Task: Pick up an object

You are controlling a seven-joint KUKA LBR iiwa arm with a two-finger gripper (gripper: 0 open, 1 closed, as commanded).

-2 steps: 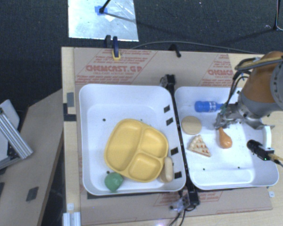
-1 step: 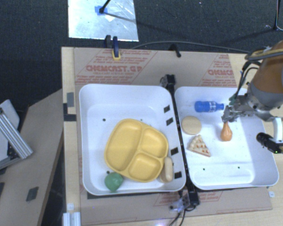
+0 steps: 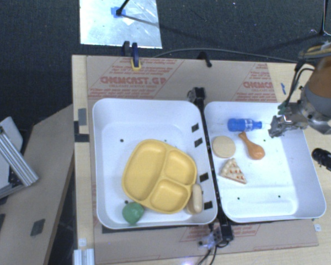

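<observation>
The right bin holds a blue bottle lying on its side, a round tan cookie, an orange drumstick and a waffle-patterned pizza slice. My gripper hangs over the right bin's upper right area, just right of the bottle and drumstick. Nothing shows between its fingers. The left bin holds a yellow divided tray, a green ball at the tray's lower left and a beige bread roll at its lower right.
A black divider clip strip runs between the two bins. A sheet of foil lies on the dark floor beyond the bench. An aluminium rail stands at the left.
</observation>
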